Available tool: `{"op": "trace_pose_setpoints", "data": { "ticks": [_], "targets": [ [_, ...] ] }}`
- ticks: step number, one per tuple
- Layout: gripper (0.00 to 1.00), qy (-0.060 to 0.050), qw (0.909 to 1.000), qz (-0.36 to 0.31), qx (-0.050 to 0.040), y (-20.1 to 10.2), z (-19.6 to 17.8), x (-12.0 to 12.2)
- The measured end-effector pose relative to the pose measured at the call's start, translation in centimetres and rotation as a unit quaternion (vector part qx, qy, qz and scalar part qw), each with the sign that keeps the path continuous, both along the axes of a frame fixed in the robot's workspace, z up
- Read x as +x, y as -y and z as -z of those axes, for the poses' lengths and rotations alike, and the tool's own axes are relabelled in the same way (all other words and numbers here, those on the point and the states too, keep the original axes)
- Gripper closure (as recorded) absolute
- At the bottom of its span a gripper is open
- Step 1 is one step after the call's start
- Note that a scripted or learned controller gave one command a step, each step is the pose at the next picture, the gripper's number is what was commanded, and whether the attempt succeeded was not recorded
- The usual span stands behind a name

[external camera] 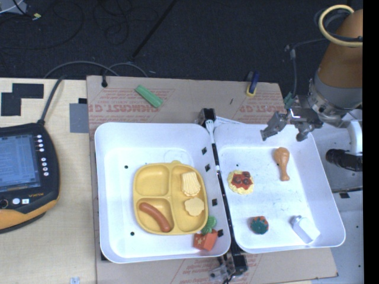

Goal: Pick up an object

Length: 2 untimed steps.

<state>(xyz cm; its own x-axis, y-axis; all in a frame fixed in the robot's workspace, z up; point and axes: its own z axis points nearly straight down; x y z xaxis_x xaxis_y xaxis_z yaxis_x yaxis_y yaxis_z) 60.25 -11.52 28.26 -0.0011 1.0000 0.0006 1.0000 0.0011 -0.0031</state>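
Cardboard-topped bench, two bins; gripper hovers with jaws released above the drumstick, probably light, rigid plastic, best pinched across its thin shaft.

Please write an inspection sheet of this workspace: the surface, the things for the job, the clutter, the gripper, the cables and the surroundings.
Surface: cardboard sheet on the bench, bearing the left bin and the right bin, side by side.
Job's things: right bin holds a drumstick, a small pizza, a green and red toy and a white piece. Left bin holds a yellow tray with a sausage and two pale snacks, plus a red and green toy.
Clutter: green marker and a blue and yellow clip on the cardboard.
Gripper: gripper above the right bin's far edge, fingers spread, nothing between them.
Cables: black cables on the dark floor beyond the bench.
Surroundings: control pendant at left.
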Motion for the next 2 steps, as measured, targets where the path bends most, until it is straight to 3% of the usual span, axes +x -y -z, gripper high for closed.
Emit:
{"op": "trace_pose_setpoints", "data": {
  "ticks": [1,2],
  "targets": [
    [0.0,0.006,1.0,-0.003,0.0003,-5.5,-11.5,-3.8],
    [0.0,0.001,1.0,-0.004,0.0007,-13.9,-13.3,-8.0]
  ]
}}
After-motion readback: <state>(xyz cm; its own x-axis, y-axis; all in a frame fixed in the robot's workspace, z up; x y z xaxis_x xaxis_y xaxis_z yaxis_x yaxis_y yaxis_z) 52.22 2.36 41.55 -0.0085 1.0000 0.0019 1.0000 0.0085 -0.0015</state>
